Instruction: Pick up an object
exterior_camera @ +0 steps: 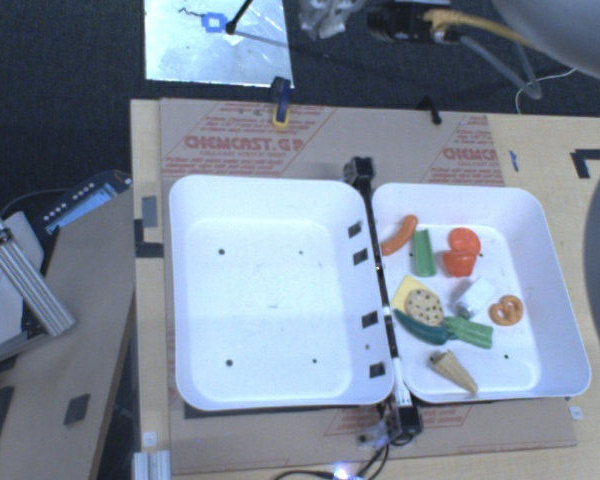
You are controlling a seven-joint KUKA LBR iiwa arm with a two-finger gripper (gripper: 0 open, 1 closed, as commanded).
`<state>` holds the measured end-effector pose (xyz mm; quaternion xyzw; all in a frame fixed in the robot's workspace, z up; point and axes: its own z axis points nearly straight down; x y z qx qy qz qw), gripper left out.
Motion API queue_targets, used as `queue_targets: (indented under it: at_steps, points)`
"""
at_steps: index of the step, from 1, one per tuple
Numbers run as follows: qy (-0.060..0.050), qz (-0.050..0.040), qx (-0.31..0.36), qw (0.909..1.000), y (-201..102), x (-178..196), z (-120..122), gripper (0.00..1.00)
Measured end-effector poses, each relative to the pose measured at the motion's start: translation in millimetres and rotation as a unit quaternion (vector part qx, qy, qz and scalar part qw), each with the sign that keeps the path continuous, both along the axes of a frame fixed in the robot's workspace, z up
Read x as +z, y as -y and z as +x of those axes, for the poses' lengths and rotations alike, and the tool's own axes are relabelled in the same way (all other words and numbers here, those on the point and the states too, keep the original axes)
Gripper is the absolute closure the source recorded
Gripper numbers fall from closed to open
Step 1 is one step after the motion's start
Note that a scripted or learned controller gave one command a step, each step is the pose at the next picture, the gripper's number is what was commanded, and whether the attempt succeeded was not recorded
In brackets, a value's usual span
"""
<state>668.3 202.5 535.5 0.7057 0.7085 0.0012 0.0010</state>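
Gripper: the metallic two-finger gripper (332, 3) is hanging at the top of the view, beyond the worktop's far edge and well apart from both bins; whether it is spread or pressed together I cannot tell.
Worktop: the tan board worktop (380, 133) is carrying two shallow white bins side by side.
Left bin: the left white bin (185, 268) is sitting toward the worktop's left edge.
Right bin: the right white bin (550, 258), toward the right edge, is holding the toy food.
Far side of right bin: an orange sausage (398, 234), a green stick (422, 253) and a red pepper-like piece (462, 251) are lying there.
Middle: a yellow wedge (410, 290), a speckled round cracker (426, 307), a white cube (473, 295) and an orange pretzel (506, 310) are resting near each other.
Near side: a dark green pod (425, 330), a green block (468, 330) and a tan cone (452, 370) are lying here.
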Motion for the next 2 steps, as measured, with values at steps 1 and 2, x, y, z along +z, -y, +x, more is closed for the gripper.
queue_targets:
  at_steps: [1,2]
  points:
    - [0.000,0.0001,0.000,1.0000,-11.2,0.0,-0.1,1.00]
    - [0.000,0.0000,0.000,1.0000,-19.3,0.0,0.0,1.00]
